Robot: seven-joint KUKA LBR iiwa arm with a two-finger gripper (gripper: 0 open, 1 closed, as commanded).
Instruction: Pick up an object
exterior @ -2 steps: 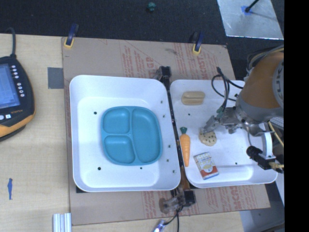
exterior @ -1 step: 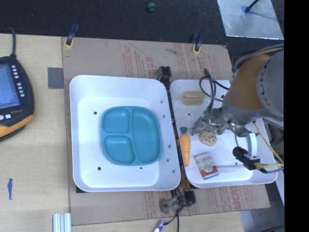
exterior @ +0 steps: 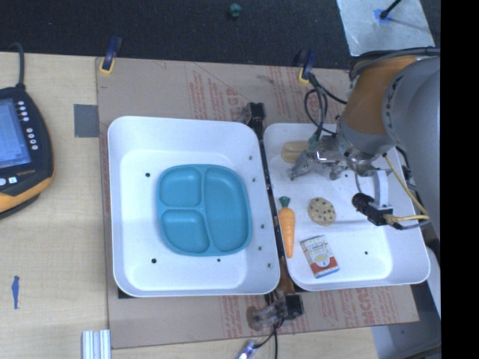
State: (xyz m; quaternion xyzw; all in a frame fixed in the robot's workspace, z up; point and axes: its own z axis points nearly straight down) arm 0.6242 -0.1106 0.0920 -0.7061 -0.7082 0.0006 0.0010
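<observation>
On your wooden surface, the end effector hangs low at twelve o'clock in the shallow white right bin, near a tan round piece; I cannot tell its grip. You're reaching; next, close on one thing.

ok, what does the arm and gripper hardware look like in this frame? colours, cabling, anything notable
The arm is a bulky rounded grey casing with an orange band above the wrist. The gripper is a metallic silver-grey assembly with thin fingers. Black cables loop beside the wrist, a yellowish cable trails along the arm's side, and a black fitting sits below it. I can't make out any printed markings.
</observation>
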